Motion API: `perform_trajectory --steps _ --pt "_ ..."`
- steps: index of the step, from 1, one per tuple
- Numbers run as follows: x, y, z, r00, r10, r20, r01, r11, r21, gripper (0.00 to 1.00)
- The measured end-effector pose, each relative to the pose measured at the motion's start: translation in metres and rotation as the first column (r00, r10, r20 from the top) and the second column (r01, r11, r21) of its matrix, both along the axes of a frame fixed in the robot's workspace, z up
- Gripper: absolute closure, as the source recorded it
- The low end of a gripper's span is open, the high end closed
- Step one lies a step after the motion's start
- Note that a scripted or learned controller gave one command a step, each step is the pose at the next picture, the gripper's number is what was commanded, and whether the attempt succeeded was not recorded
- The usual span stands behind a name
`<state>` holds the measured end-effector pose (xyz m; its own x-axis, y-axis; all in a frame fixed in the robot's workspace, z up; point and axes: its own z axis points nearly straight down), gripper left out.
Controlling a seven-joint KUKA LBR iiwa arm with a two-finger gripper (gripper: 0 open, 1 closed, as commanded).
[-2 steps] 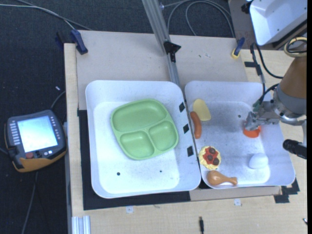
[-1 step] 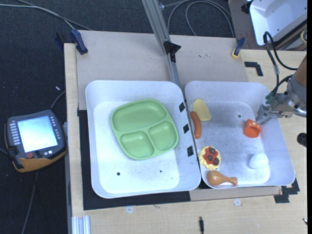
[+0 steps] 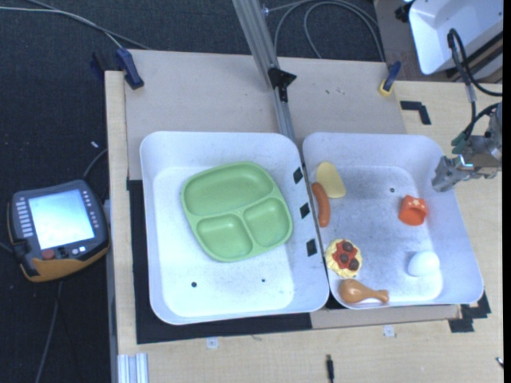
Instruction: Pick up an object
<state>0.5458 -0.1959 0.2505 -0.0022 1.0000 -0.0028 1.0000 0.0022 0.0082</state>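
In the right bin [image 3: 447, 214], I see a small orange-red toy [image 3: 413, 211], glossy, gripper [image 3: 449, 171] hovering far-right, whether it grips I cannot tell.

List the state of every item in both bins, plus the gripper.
Green divided plate: flat in left bin, nothing on it.
Hot dog: lying along right bin's left wall.
Yellow piece: lying beside hot dog.
Pizza slice: flat, topping up.
Drumstick: on its side.
Orange pepper: resting alone.
White egg: resting alone.
Gripper: over right bin's right rim, holding nothing.
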Motion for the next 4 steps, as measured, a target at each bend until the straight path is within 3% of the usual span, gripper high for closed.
perform_trajectory --steps 1,4 --pt "0.001 0.000 0.033 1.000 -0.001 -0.002 0.001 1.000 0.000 1.00" --pt "0.004 0.164 0.008 1.000 0.003 -0.009 -0.003 1.000 0.005 1.00"
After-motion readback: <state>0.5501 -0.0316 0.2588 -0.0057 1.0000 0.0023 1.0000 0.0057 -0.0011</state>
